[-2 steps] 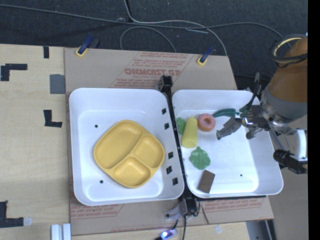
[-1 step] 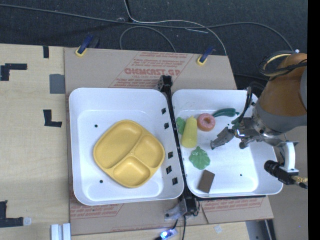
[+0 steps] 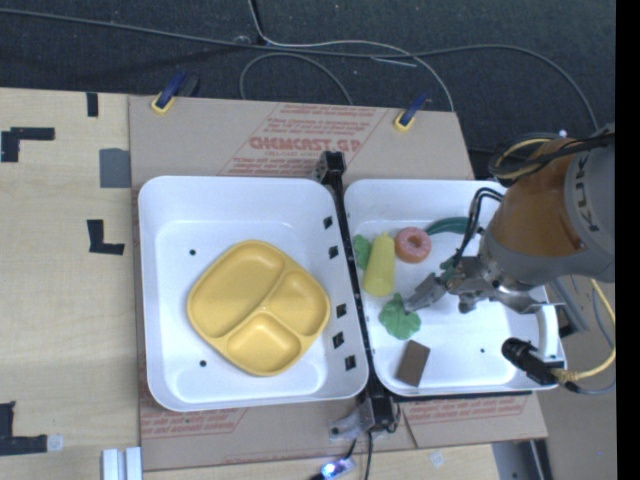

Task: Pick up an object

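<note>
Two white bins sit side by side on a sheet of cardboard (image 3: pixel 300 138). The left bin (image 3: pixel 160 268) holds a yellow divided plate (image 3: pixel 258 306) lying flat near its middle. The right bin (image 3: pixel 460 368) holds a yellow corn cob (image 3: pixel 380 264) at its far left, with a pink doughnut (image 3: pixel 412 244) just beside it on the right. Nearer, a green leafy toy (image 3: pixel 398 319) lies close to the divider, and a brown block (image 3: pixel 412 362) lies near the front wall. The arm (image 3: pixel 545 218) reaches in from the right, and its gripper (image 3: pixel 425 290) hangs low over the right bin, just right of the corn and above the green toy. The fingers look slightly apart, though the view is too dim to be sure, and nothing shows between them.
</note>
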Motion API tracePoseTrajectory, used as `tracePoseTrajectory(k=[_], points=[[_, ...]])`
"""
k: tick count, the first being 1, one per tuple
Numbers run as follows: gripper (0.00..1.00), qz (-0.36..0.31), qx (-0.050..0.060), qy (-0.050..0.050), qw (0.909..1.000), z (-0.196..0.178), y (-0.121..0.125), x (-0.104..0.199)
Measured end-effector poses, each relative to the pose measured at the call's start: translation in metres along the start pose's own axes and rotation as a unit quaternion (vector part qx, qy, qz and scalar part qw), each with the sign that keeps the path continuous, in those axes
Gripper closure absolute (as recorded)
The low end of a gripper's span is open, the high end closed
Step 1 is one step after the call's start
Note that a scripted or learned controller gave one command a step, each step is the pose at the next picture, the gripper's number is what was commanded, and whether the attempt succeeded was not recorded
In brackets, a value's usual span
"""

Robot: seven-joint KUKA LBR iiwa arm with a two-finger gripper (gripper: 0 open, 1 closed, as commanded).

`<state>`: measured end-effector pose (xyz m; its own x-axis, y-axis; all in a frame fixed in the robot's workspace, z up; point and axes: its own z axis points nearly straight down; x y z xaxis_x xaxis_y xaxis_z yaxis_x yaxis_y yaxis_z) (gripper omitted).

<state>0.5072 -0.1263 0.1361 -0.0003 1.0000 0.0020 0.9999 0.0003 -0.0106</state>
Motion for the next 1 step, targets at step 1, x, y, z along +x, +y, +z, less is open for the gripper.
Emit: tracePoseTrajectory(k=[1], points=[[0.0, 0.0, -0.003, -0.001, 1.0, 0.0541, -0.0001, 0.0001]])
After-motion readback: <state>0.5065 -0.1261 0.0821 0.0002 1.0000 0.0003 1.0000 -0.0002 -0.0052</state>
